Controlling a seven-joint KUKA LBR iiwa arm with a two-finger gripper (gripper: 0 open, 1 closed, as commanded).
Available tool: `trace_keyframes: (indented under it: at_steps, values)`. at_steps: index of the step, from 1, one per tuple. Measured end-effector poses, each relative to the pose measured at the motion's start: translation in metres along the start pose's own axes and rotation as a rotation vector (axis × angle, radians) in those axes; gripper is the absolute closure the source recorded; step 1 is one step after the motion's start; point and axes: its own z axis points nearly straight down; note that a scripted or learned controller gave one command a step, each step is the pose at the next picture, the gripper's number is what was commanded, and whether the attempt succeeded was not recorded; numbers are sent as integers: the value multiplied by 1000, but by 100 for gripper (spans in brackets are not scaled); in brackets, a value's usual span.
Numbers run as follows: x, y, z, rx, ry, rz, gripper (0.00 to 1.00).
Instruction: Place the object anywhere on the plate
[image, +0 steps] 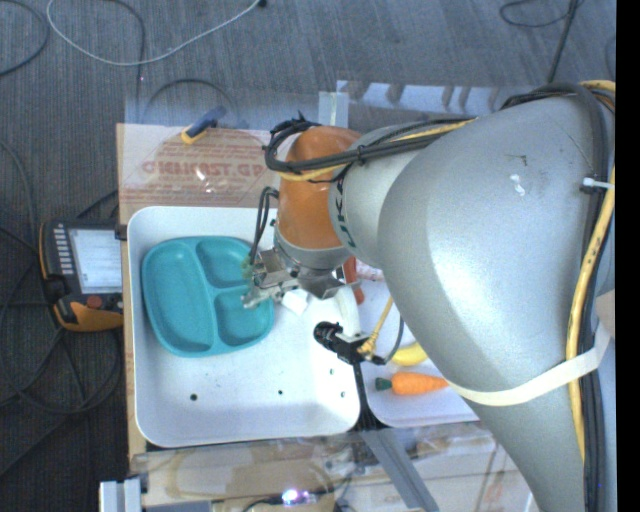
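A teal divided plate lies in the left white bin, toward its upper left. My gripper hangs over the plate's right rim, beside its two small compartments. The arm's grey body and orange band cover most of what lies under the wrist. A small white piece shows just right of the gripper, at the plate's edge; whether it is held I cannot tell.
In the right bin an orange carrot and part of a yellow banana peek out beneath the arm. A cardboard sheet lies behind the left bin. A handheld pendant sits left of the bench.
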Motion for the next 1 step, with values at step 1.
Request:
trace_keyframes:
  at_steps: [1]
  values:
    - [6, 21, 3, 56, -7, 96, 100]
